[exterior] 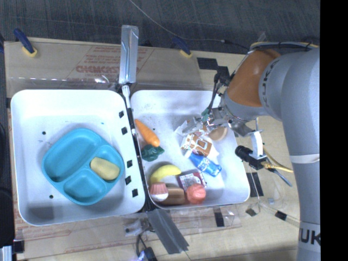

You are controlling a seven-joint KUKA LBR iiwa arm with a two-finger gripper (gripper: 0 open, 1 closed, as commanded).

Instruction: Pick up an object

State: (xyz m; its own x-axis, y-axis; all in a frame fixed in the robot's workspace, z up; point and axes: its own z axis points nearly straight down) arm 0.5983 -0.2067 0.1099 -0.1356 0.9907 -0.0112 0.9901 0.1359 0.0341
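Gripper (211,117) hangs over the right bin's (163,99) far-right packets (197,140); jaws' state I cannot tell; best descend straight, centred on one packet, clear of the wall.

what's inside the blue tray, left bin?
One yellow, potato-like object sits in a compartment of the blue tray, on its right side. The tray's other compartments look bare. Whatever lies beneath the tray on the left bin floor is covered.

Red print on the cardboard sheet (103,58) behind the bins, seen upside down, too faint to read for sure. White letters "UK" on the grey arm (308,236) at lower right, cut off by the frame edge. Snack wrapper (197,143) print illegible.
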